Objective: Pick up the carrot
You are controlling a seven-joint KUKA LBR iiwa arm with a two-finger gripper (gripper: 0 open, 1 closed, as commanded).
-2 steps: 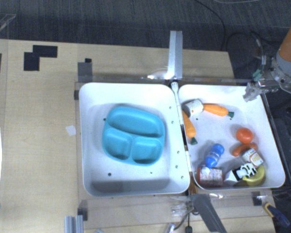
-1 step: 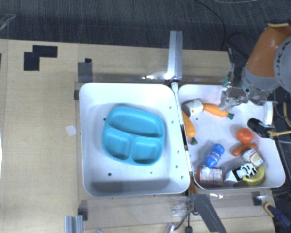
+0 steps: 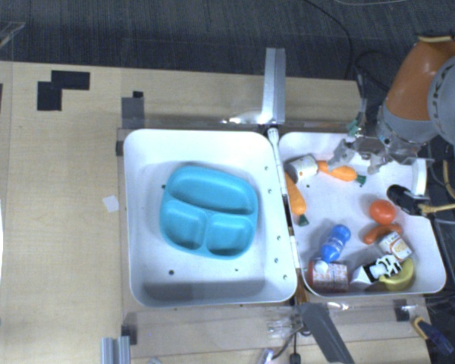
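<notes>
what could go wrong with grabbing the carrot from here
Two orange, carrot-like pieces lie close together: one against the left wall of the right bin, another right by the gripper. The gripper could close on the wrong one.

A small white item lies near both, so it may get knocked or pinched too.

The piece by the wall leaves little room for a finger on that side.

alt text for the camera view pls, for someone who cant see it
The arm's end effector hovers over the back of the right bin, just above a small carrot, among other toy foods including a second carrot by the divider. The left bin holds a blue divided plate.
</notes>
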